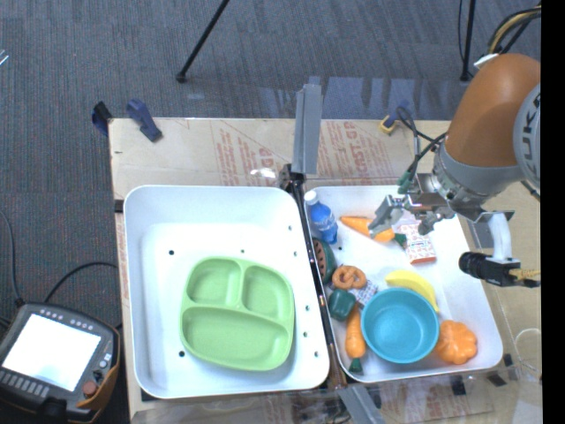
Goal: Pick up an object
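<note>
My gripper (409, 217) hangs over the back of the right bin (484, 299), its two fingers spread apart with nothing between them. Just under its left finger lies an orange carrot (360, 225). A small red and white box (420, 247) sits below the right finger. Farther forward are a blue bowl (399, 325), a yellow banana (411, 282), an orange fruit (455, 343), a brown pretzel (349, 277), a green pepper (341, 305) and a second carrot (355, 337). A blue bottle (322, 220) lies by the bin's left wall.
The left bin (150, 237) holds a green divided plate (238, 312). A grey upright post (307, 131) stands behind the gap between the bins. A black fixture (490, 268) juts over the right bin's right rim. A teach pendant (53, 356) lies on the floor at left.
</note>
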Controlling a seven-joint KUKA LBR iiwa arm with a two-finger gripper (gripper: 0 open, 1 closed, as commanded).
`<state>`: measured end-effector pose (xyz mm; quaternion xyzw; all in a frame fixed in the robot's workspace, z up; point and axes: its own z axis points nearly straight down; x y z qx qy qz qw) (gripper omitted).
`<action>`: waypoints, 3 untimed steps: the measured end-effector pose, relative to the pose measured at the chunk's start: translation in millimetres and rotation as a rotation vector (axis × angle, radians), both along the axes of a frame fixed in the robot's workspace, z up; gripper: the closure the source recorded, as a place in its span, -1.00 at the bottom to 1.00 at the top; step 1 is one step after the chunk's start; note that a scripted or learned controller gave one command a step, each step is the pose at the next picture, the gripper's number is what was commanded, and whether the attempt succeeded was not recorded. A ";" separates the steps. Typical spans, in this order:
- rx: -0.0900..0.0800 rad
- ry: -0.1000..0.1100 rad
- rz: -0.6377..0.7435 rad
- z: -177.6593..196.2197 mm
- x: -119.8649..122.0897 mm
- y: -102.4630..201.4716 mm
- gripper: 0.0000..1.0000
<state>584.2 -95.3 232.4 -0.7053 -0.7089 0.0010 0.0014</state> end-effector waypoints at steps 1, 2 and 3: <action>0.001 0.002 0.066 -141.0 1.6 5.8 -1.00; 0.000 -0.007 0.143 -101.8 59.1 10.8 -1.00; 0.001 0.000 0.104 -145.9 59.5 8.1 -1.00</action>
